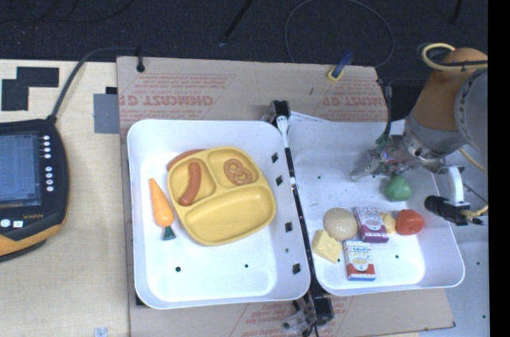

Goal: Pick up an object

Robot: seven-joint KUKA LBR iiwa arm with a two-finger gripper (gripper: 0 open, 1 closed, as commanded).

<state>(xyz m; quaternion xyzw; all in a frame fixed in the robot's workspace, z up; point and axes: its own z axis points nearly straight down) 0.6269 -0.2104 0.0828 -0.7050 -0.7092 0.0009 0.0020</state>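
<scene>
Gripper low in right white bin, fingers spread, holding nothing; small round green plastic fruit just beside them, apart from the food-toy cluster, likely the easier target

Light wooden bench — bearing a flat brown cardboard sheet with red print. On the cardboard: two shallow white plastic bins side by side — left bin, right bin — edges touching. On the bench at far left: an orange-and-grey handheld control pendant with a screen
</scene>
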